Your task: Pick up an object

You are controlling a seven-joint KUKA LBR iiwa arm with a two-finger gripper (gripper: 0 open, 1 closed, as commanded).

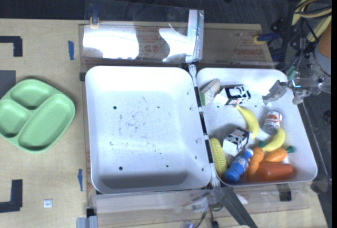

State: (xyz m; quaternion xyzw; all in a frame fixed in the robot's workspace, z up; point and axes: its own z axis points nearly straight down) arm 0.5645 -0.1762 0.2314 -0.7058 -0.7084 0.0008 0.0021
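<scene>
The right bin holds a heap of toy food. A yellow banana lies in its middle, with a second banana beside a small can. Along the front sit a corn cob, a blue bottle, a carrot and a red sausage. A black-and-white carton, a small white carton and a wrapped pack lie further back. My gripper hangs over the bin's far right side, above the can, open with nothing between its fingers.
The left bin adjoins the right one along a shared rim. A green divided plate rests on the bench at far left. A clear plastic panel stands behind the bins. Cables and stands crowd the upper right.
</scene>
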